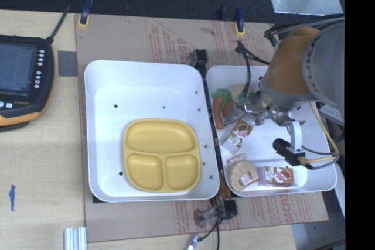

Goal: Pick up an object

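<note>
Two white bins sit on the tabletop; my pincer hovers at ten o'clock in the right bin, its state untellable. I judge I'm approaching; next I descend on the orange carrot.

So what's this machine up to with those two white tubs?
A grey and orange robot arm is reaching down into the right bin, which holds small items, such as a packet and a round snack. It is meant to pick one up. The left bin holds a yellow divided tray.

A divided tray lies in the left bin; packets in the right bin.
</note>
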Robot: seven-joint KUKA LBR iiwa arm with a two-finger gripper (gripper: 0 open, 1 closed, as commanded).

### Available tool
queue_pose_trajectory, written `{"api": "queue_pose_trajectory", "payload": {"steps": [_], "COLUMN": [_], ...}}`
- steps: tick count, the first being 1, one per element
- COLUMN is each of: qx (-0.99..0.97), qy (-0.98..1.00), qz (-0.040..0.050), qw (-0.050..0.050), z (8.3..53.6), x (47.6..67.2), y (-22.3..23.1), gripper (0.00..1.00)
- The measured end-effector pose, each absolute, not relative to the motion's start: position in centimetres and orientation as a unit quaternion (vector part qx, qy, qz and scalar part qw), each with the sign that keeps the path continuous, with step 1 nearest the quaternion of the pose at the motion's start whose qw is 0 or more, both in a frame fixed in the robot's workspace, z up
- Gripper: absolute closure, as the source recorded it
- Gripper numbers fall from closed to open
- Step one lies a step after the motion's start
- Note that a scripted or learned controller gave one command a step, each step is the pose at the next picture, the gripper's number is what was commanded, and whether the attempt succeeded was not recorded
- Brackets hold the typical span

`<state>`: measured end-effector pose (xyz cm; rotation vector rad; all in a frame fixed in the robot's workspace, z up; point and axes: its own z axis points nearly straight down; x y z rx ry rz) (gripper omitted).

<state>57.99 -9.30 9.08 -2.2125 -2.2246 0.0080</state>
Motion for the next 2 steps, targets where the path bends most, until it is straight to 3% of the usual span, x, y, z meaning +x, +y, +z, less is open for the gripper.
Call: {"api": "queue_pose_trajectory", "payload": {"steps": [2], "qx": [-0.705], "qy": [-0.709], "qz": [0.0007], "qw": [0.001], "z": [9.2], "x": [65.6], "y": [-10.2], "gripper": [0.00]}}
